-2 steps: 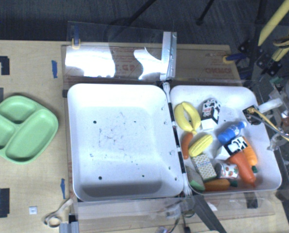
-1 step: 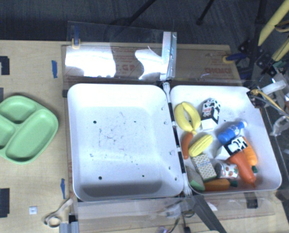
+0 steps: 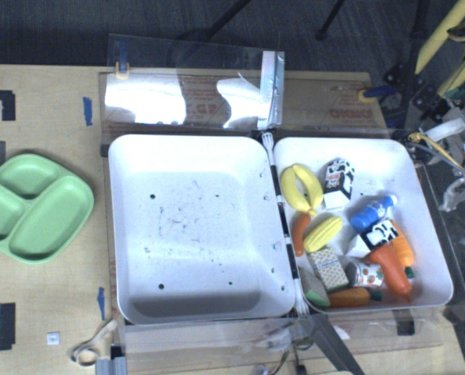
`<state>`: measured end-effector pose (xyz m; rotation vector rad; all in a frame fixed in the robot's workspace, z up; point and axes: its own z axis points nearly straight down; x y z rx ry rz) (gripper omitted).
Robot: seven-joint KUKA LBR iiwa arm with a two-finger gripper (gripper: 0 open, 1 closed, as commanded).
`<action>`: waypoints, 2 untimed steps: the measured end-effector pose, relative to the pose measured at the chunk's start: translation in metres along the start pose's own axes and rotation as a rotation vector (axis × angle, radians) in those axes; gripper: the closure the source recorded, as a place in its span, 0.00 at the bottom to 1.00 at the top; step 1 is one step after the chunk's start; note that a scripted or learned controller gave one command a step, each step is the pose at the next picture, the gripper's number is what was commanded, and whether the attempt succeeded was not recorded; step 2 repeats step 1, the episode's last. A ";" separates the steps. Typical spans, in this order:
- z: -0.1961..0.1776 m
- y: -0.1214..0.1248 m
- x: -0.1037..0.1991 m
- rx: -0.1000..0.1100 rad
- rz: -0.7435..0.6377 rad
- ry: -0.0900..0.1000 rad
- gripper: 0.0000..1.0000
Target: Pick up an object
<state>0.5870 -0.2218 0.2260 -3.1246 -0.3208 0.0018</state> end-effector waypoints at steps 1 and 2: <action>-0.010 -0.002 0.002 0.000 -0.005 -0.001 1.00; -0.010 -0.002 0.002 0.000 -0.005 -0.001 1.00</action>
